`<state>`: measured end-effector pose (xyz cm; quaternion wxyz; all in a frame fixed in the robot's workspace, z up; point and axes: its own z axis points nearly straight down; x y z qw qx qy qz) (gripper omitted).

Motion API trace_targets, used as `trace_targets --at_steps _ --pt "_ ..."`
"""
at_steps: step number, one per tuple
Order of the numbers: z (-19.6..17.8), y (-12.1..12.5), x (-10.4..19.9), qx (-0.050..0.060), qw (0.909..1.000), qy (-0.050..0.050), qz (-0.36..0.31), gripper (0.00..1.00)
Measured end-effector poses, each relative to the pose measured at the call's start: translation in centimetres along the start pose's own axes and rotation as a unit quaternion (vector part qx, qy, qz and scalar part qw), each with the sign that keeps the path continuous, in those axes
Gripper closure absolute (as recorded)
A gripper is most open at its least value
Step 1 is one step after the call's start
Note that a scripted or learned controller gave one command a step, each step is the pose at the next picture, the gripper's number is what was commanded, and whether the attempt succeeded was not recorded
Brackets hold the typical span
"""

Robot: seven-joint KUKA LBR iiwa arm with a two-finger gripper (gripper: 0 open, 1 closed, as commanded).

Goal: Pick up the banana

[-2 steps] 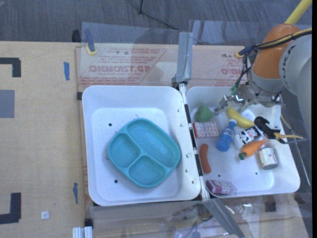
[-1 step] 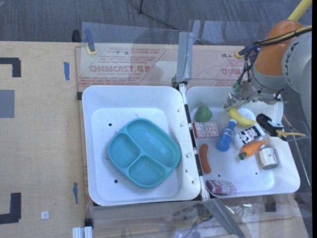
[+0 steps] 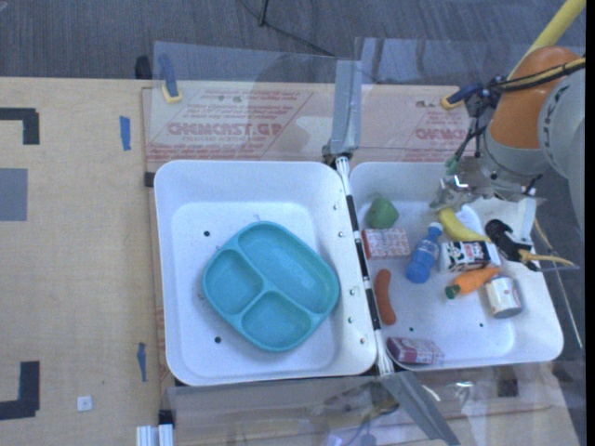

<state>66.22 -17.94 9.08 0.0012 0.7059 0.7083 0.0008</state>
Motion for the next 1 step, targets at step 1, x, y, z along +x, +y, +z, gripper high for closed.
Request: trace_targets --at_steps 1 --pt "-10.66 0.61 3.55 -0.001 0.9992 -0.001 0.041 1.00"
